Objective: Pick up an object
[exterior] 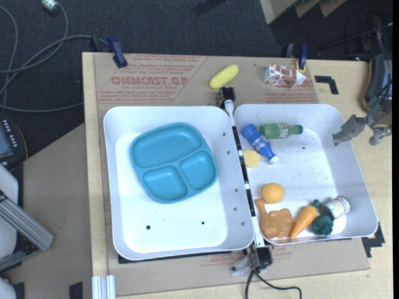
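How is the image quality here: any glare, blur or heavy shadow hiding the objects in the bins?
Camera view: even, soft light; the objects cast only faint shadows; the left bin and right bin look bright but not blown out. The blue bottle and carrot read clearly. The gripper at the right edge looks soft.

We see the gripper [363,131] hanging open at the right bin's [324,114] far edge; blue bottle [258,142] beside green bottle [280,130].

Both bins, the left bin [118,167] and the right bin [324,123], look like smooth white plastic. The blue divided plate [173,162] is glossy plastic. The bench [156,80] is matt printed cardboard.
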Robot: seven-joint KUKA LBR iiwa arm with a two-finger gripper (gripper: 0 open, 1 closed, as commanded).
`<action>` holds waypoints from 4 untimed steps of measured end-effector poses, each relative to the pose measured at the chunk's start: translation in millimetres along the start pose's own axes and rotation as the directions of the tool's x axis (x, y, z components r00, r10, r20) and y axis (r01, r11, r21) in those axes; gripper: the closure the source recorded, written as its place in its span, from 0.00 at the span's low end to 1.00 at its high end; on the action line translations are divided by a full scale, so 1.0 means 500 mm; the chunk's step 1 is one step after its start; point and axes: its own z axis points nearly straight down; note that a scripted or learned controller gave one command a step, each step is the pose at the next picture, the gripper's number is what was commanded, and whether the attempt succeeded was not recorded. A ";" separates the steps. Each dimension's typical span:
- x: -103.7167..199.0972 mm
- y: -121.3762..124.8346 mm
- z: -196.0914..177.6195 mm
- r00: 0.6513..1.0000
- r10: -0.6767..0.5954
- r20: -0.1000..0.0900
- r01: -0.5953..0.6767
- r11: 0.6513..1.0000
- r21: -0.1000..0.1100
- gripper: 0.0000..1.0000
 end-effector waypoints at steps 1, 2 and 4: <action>0.204 -0.073 0.171 1.000 -0.008 -0.008 0.008 1.000 0.012 0.00; 0.211 0.121 0.311 1.000 -0.004 0.000 0.004 1.000 -0.002 0.00; 0.195 0.234 0.396 1.000 0.009 -0.004 -0.009 0.999 0.042 0.00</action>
